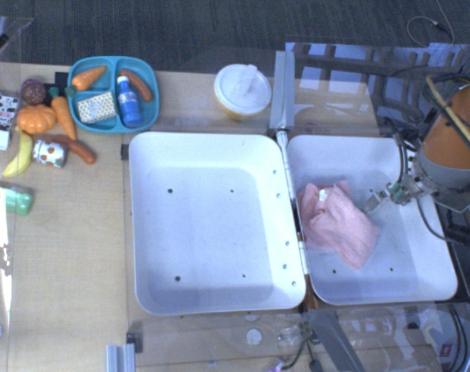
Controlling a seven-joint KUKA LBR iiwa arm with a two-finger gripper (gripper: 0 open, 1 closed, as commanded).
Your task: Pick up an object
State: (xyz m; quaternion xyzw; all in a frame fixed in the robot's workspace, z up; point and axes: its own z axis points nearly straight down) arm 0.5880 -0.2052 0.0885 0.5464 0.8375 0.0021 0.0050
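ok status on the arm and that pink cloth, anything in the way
Gripper low in the right bin, just right of the pink cloth. Cloth lies crumpled on the bin floor, not gripped. Nothing else beside it in that bin.

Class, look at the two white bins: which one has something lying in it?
The right bin, nearest the arm: a crumpled pink cloth lies in its left half. The left bin shows bare white floor.

Grey arm with orange band, black cables, and slim metallic fingers.
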